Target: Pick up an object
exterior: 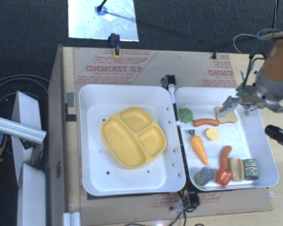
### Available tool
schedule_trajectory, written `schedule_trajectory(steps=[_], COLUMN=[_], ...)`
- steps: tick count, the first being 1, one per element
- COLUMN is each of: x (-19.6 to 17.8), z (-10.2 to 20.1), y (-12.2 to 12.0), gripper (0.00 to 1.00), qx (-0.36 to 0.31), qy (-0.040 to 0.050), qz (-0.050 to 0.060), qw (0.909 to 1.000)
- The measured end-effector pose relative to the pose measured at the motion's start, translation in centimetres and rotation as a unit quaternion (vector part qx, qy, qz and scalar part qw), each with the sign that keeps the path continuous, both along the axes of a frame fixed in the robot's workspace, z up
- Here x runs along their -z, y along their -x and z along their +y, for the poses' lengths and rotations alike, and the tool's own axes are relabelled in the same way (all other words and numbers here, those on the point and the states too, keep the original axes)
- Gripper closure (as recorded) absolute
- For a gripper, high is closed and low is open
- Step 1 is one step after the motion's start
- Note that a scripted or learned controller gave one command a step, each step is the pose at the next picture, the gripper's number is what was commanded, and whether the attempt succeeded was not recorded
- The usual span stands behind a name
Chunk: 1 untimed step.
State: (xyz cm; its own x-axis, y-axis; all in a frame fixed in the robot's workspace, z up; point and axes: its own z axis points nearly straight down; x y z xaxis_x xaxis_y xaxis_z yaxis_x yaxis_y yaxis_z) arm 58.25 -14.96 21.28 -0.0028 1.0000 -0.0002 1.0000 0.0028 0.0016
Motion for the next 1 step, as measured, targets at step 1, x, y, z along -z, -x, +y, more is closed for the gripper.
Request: schedule_trajectory(steps=[1], x=[7.07], z=[4.26], y=[2.40], gripper=[0.00], qx=[-0.001], qy=[-0.0005], qz=[0.001], qw=[1.0000])
